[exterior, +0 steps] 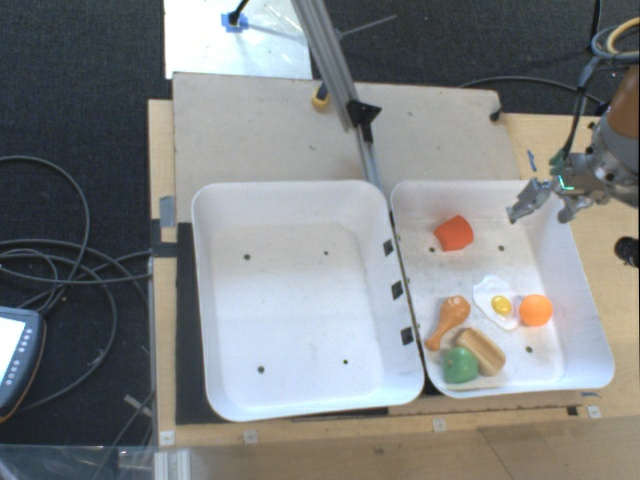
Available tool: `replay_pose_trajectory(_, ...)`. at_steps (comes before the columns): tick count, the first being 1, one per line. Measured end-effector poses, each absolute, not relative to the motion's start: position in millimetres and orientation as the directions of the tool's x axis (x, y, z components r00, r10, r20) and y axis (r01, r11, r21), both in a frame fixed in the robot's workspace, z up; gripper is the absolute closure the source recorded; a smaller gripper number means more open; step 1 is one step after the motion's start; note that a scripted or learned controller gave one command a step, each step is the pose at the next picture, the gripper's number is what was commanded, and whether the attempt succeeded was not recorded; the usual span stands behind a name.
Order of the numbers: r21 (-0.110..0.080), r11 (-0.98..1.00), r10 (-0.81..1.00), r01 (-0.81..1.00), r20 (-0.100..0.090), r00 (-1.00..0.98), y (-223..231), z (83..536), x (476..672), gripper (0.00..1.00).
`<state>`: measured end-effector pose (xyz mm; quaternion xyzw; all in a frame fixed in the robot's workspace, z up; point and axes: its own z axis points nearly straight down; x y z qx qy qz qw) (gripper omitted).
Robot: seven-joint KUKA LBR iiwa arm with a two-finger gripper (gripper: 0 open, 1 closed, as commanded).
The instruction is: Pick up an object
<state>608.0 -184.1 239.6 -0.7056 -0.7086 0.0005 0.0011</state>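
The gripper (549, 201) hovers above the right bin's (575, 268) far edge, its two fingers apart with nothing between them. Nearest lies an orange-red block (454, 233). Farther off sit a toy fried egg (497, 304), orange ball (536, 310), drumstick (447, 323), bread roll (481, 350) and green piece (460, 366). The block looks light and rigid; grip its flat sides.

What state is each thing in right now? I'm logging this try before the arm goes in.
gripper: above the right bin's far right corner, holding nothing.
red block: loose in the right bin, apart from the rest.
fried egg: flat, touching the orange ball.
drumstick: lying flat.
bread roll: lying against the green piece.
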Motion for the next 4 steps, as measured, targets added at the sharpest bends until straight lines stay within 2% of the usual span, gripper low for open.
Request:
replay_pose_trajectory(1,0.001,0.006,1.0,1.0,-0.001,-0.006,-184,242,608.8,0.0)
replay_pose_trajectory(3,-0.001,0.001,1.0,1.0,0.0,-0.001,-183,157,602.5,0.0)
replay_pose_trajectory(4,-0.004,0.001,1.0,1.0,0.001,-0.001,-178,98,595.8,0.0)
